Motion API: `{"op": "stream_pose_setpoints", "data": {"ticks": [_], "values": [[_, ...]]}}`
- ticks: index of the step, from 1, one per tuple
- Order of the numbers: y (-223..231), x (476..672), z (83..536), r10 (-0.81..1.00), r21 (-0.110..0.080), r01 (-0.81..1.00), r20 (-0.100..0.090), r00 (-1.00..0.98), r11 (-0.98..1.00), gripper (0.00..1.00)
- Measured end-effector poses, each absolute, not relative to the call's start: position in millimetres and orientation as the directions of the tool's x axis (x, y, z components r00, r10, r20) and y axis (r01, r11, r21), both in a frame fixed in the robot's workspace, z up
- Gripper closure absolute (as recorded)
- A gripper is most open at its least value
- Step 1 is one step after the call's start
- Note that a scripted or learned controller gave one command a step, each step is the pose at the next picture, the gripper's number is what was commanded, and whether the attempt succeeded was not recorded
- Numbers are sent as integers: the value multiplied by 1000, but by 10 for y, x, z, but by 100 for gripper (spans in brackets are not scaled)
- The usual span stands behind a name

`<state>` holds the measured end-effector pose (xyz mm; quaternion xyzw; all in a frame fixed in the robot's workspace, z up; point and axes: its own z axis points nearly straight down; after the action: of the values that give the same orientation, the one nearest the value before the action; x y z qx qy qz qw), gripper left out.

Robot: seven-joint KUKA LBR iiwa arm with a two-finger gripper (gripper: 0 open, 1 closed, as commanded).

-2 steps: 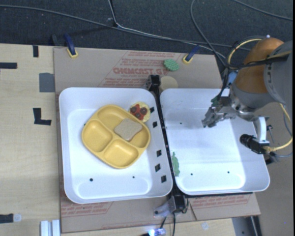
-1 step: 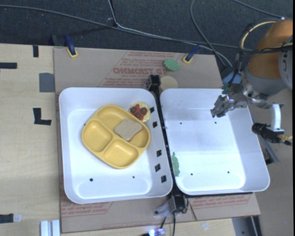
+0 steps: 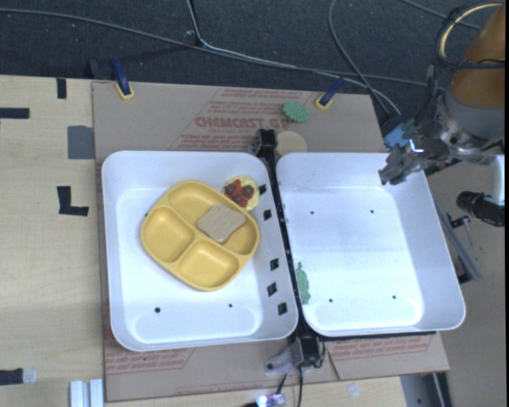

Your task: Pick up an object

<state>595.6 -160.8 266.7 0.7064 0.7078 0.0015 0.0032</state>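
1. Tool (image 3: 396,173): hovers over the right bin's (image 3: 441,253) far corner; finger state cannot be told.
2. Yellow tray (image 3: 187,248) with toast (image 3: 220,222): well left of the tool, in the left bin (image 3: 119,244).
3. Progress: nothing grasped; reach and pickup remain.

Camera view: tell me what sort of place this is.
Probably a robotics lab test bench, not a kitchen. Two shallow white plastic bins sit clamped on a sheet of printed cardboard, loose grey cables trail across dark carpet, and the yellow divided plastic plate holds what look like toy foods.
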Motion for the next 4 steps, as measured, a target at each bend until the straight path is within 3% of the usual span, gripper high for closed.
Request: {"op": "stream_pose_setpoints", "data": {"ticks": [3,4], "values": [[-192,5752,2582,1000,-2,1000,1,-6,6,100],[345,5833,2535,1000,-2,1000,1,-6,6,100]]}}
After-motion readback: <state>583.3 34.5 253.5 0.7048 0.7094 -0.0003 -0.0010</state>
